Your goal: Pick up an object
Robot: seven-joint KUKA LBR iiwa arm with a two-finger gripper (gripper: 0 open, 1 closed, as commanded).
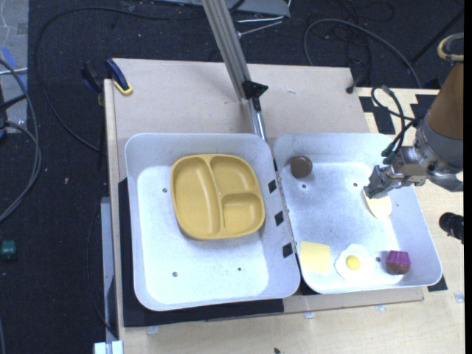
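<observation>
Pale yellow disc (380, 207) lies flat in right bin (335, 190) — end effector (376, 186) right over its edge, jaw state can't tell. Nothing lifted — grasp and lift remain.

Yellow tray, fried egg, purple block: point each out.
yellow tray (218, 196), camera view, middle divider ridge.
fried egg (353, 262), camera view, on the yolk.
purple block (398, 261), camera view, top face.

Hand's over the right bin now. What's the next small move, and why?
Probably ease the hand straight down onto the pale yellow piece. It sits right at that piece's upper edge, and nothing shows between its fingers yet.
</observation>
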